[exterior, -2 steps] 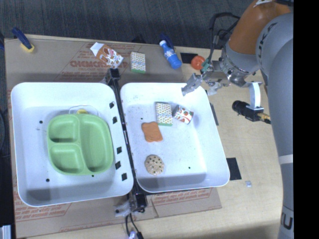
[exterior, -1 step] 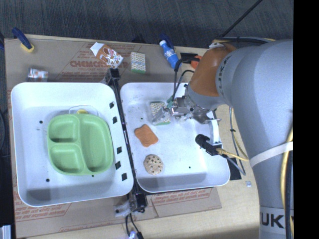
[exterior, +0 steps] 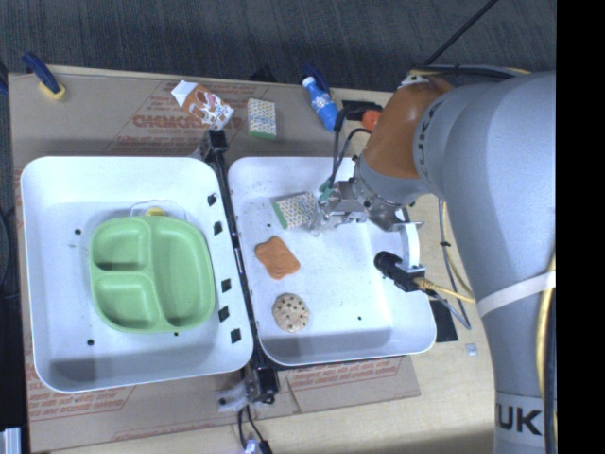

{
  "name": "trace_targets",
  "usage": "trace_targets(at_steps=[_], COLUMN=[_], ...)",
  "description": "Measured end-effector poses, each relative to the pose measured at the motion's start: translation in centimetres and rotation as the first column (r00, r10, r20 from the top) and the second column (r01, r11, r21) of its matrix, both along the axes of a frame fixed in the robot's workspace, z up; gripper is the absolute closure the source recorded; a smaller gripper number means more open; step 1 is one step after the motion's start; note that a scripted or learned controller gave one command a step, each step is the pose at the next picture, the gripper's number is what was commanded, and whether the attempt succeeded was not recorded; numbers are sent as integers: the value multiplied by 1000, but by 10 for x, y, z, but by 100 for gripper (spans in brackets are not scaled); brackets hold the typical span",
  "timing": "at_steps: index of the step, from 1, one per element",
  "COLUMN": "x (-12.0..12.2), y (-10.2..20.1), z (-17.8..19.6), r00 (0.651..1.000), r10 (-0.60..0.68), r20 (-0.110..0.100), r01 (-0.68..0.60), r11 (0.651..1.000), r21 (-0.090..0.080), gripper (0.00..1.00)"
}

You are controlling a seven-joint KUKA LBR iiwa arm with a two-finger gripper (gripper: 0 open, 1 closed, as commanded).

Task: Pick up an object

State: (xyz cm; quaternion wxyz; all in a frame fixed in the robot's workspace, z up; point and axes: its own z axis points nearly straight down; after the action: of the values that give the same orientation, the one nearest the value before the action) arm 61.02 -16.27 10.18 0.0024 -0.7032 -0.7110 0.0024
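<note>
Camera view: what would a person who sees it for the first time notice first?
The big grey arm with its orange band fills the right side, its claw low over the right bin beside a small patterned packet. Next comes the green divided plate in the left bin. An orange piece and a cookie lie in the right bin.

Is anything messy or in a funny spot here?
Mostly tidy. Two small packets and lie outside the bins on the cardboard behind them. In the right bin, the cookie and orange piece lie loose.
</note>
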Motion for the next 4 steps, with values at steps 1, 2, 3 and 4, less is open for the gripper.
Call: trace_targets(at_steps=[1,2,3,4], x=[-16,-114,-114,-114], y=[80,109,109,109], z=[132,163,163,163], r00=[1000,1000,1000,1000], r10=[-3,-5,-6,-6], r20=[9,4,4,4], r01=[3,5,6,6], r11=[1000,1000,1000,1000], r21=[1,1,1,1], gripper=[100,100,0,0])
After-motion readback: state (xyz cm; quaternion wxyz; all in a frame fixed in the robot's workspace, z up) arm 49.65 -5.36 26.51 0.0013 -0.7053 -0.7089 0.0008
